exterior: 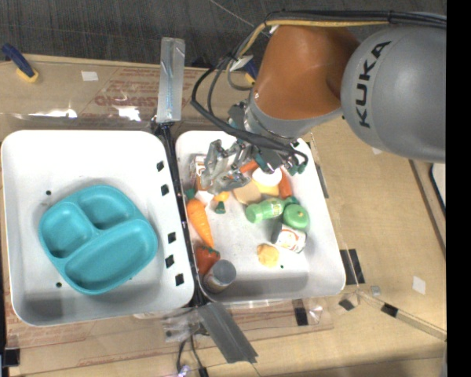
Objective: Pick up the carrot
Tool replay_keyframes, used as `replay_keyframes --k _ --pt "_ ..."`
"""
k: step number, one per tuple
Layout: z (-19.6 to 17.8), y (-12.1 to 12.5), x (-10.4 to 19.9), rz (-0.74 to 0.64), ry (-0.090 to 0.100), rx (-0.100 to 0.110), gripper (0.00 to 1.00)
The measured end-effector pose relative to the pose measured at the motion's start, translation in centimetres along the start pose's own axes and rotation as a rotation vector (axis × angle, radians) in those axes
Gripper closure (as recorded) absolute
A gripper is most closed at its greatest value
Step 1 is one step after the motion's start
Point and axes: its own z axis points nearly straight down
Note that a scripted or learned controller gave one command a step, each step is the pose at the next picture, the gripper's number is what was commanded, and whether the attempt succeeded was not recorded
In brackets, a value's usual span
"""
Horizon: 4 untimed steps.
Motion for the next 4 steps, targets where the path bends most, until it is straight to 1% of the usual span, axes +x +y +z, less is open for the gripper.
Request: replay_keyframes --k 1,2,3,4 --pt "0.1 -2.3 -3.7 -0.398 -0.006 0.003 1.0" --pt "4.2 -3.2 1.5 -0.674 -0.001 0.0 1.0" --pt "1.2 -3.2 -0.8 -0.566 -0.006 0.004 1.0" --pt "-3.4 0.2 -7.5 -0.557 -0.008 0.005 1.0"
